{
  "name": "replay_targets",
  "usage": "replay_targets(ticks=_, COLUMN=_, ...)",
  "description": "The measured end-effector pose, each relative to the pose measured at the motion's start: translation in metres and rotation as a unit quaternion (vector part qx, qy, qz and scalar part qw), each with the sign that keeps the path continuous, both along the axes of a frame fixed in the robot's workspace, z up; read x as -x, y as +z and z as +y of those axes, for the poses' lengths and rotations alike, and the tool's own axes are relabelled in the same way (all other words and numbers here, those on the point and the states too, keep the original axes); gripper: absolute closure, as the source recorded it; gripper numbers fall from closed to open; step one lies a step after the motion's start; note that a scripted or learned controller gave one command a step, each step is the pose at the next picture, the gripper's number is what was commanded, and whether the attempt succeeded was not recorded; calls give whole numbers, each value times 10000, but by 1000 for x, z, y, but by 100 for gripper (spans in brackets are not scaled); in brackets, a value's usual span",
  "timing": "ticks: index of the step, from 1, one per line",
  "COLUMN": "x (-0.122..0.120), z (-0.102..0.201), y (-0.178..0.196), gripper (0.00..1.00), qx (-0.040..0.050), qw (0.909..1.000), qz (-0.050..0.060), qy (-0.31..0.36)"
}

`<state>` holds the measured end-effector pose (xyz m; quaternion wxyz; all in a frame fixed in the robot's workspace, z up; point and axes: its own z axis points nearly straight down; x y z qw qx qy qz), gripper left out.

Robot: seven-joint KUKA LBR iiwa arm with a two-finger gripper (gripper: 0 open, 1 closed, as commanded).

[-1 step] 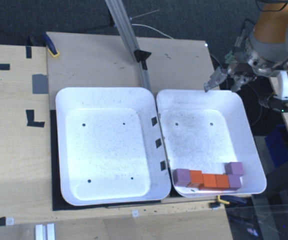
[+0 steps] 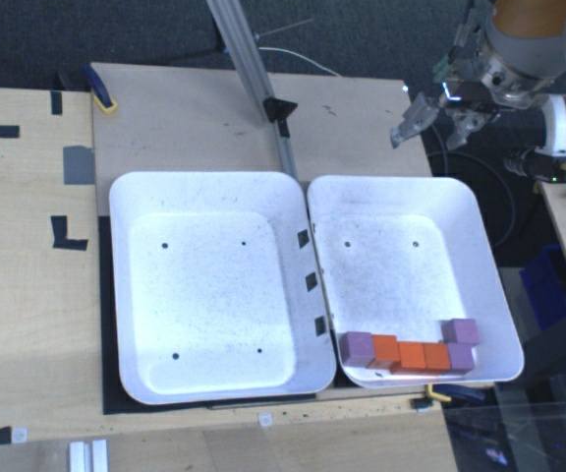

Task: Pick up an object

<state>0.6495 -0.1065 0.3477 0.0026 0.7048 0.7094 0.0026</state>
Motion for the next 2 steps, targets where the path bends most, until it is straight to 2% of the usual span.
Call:
replay_targets(ticks=1, x=0, z=-49, y=-89, gripper=0, qx=6, qw=10000, qz=85, qy=-47)
replay_targets(ticks=2, x=130, z=-52, y=-82, gripper=0, qx=0, qw=10000, qz=61, qy=-44)
